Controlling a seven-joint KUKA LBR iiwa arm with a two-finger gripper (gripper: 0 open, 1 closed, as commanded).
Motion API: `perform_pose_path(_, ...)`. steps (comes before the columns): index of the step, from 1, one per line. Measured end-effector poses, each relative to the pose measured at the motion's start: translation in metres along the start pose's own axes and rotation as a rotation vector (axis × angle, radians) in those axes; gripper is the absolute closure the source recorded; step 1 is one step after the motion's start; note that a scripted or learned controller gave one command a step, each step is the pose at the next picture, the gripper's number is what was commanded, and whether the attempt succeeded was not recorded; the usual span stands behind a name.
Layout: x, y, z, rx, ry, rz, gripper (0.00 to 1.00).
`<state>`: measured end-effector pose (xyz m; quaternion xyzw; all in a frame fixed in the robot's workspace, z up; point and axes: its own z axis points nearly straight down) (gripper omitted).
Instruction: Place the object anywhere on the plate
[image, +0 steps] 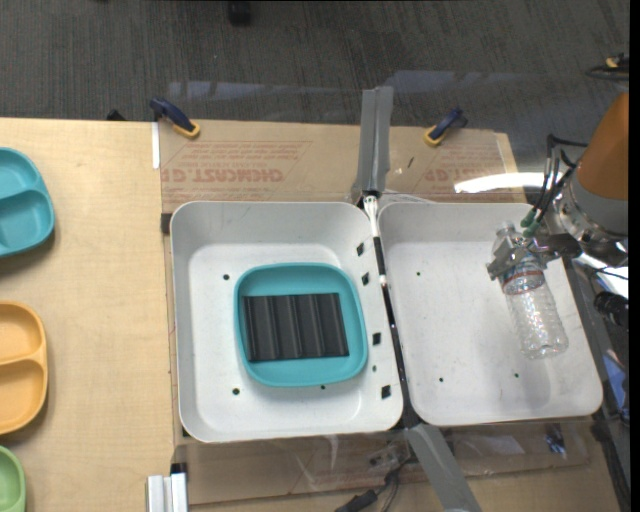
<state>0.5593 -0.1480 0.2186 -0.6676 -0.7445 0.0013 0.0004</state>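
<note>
A teal plate with a dark ridged centre sits in the middle of the left white bin. In the right white bin, a clear plastic bottle lies along the right side, its cap end pointing up the view. My gripper is right at the bottle's cap end, reaching in from the right under the orange band. Its metal parts overlap the bottle's neck, and the frame does not show whether it has a hold on the bottle.
On the wooden bench at the left edge lie a teal divided tray, an orange one and a green one. Cardboard lies under the bins, held by clamps. A raised divider separates the bins.
</note>
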Motion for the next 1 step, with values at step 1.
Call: perform_pose_path(1, 0.0003, 0.0001, 0.0001, 0.000, 0.000, 0.000, 0.00)
